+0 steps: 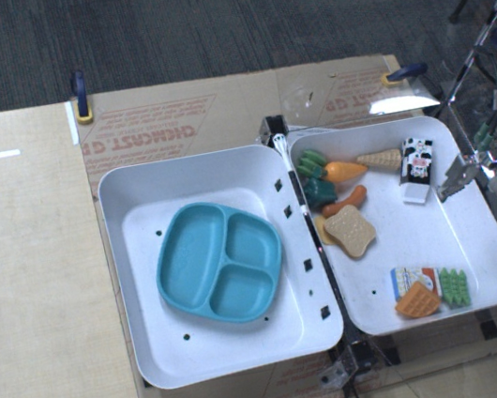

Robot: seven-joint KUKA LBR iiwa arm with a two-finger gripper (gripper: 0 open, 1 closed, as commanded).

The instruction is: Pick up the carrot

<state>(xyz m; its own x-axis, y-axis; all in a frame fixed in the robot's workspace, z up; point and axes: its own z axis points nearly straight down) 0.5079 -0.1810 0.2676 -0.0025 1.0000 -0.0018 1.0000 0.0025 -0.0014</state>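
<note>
Carrot point(342, 170) lies in the right bin point(482, 228) beside the toast point(350, 231); whether the hand point(456, 180) is parted, I cannot tell.

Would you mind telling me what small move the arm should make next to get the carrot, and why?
Probably travel left across the right bin until above the carrot. The gripper sits at that bin's right rim, well apart from the carrot, which lies near the back left corner beside green toy food.

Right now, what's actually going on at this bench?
A robot arm is meant to pick up the carrot, which lies untouched near the back of the right bin among other toy foods. The gripper sits at that bin's right edge, apart from the carrot. The left bin holds a blue divided plate.
</note>
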